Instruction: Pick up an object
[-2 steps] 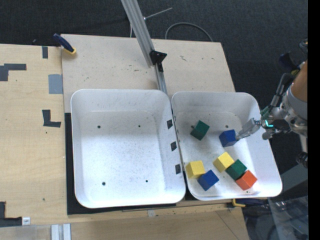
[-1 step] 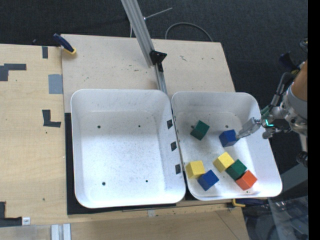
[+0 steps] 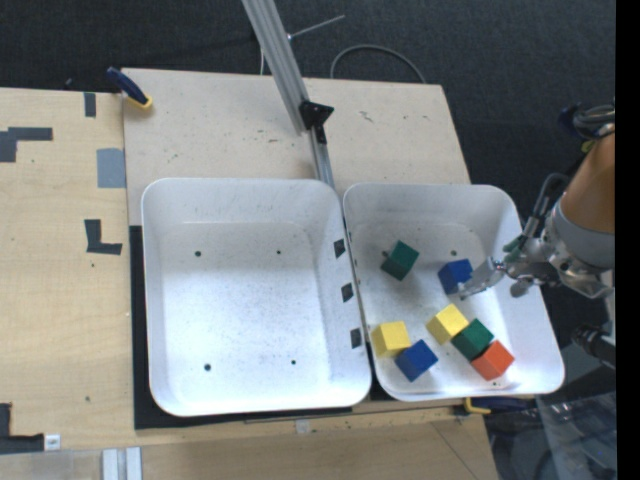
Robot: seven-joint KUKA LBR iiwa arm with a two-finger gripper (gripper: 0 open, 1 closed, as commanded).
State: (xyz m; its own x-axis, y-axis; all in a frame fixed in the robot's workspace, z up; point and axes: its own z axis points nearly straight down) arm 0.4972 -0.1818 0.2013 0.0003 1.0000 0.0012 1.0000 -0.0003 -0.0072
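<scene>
The arm [image 3: 590,208] entered from the right and reached over the right rim of the right bin [image 3: 430,200]. The gripper [image 3: 478,283] hung low over the right half of that bin, just beside the blue cube [image 3: 455,274]. One metal finger [image 3: 480,280] lay against or just over the cube's right side; whether the jaws stood apart or closed could not be determined, and no object was visibly held between them.

The right bin contained six blocks:
- a dark green cube [image 3: 400,260], left of centre, apart from the rest;
- the blue cube, near the gripper;
- a yellow cube [image 3: 449,322], below the blue cube;
- a second green cube [image 3: 472,336], touching the yellow cube on its lower right;
- an orange-red cube [image 3: 492,360], touching that green cube, near the bin's lower right corner;
- a second yellow cube [image 3: 391,337] and a second blue cube [image 3: 416,359], close together by the lower left wall.

The left bin [image 3: 160,268] stood alongside, sharing a central divide marked by small black clips [image 3: 347,291]. An aluminium rail [image 3: 275,43] ran diagonally from the top edge to the junction of the bins. A blue-and-yellow clamp handle [image 3: 129,87] lay at the upper left corner of the wooden bench [image 3: 200,118].
</scene>
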